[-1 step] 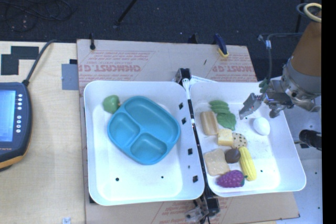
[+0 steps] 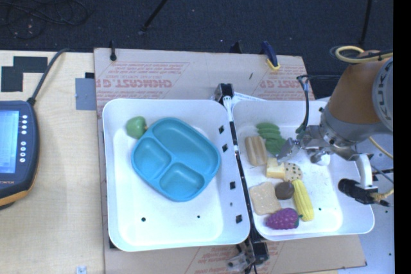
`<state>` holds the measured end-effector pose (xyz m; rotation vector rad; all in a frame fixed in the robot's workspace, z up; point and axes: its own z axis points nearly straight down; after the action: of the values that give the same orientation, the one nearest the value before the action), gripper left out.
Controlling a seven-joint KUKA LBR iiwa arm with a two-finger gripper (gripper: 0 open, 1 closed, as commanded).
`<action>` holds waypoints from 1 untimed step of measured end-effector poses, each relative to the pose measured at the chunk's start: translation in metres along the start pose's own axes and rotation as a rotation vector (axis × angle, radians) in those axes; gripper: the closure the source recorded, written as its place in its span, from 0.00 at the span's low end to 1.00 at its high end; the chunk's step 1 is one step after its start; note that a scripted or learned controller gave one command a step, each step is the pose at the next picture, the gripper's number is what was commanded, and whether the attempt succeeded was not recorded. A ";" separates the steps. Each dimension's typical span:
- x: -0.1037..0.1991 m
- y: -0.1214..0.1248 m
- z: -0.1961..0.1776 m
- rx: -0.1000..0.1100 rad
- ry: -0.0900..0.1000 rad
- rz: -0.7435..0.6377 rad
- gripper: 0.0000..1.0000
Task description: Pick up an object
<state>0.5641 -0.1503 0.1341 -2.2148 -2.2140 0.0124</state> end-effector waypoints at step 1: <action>0.015 -0.053 0.046 -0.018 0.000 0.001 0.00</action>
<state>0.5102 -0.1350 0.0889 -2.2247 -2.2215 -0.0074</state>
